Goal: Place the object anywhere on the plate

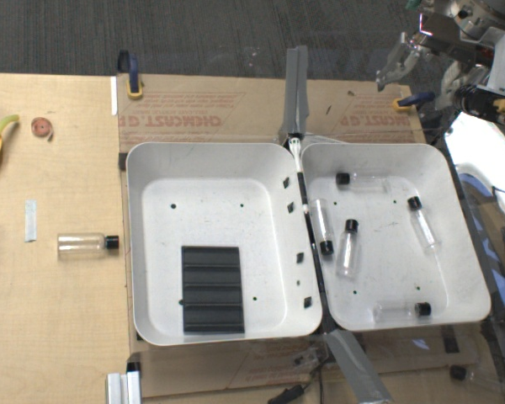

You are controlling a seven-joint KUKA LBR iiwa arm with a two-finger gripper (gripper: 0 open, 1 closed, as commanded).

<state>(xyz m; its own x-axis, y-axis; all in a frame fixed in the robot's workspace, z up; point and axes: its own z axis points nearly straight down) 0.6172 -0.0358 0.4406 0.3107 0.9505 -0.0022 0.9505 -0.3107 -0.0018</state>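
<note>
The gripper (421, 61) hangs at the upper right, above the cardboard behind the right bin (463, 217); its jaws are spread and pinch nothing. Five clear vials (348, 244) with black caps lie in that bin. The black ribbed plate (212, 289) lies in the left bin (143, 225).

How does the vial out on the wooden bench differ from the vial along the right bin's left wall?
The bench vial lies crosswise outside both bins, its black cap pointing toward the left bin. The wall vial lies lengthwise inside the right bin, cap toward the near side, tucked against the wall. The bench vial looks stubbier and faintly amber; the wall vial slimmer. Both are clear with black caps, lying flat.
</note>
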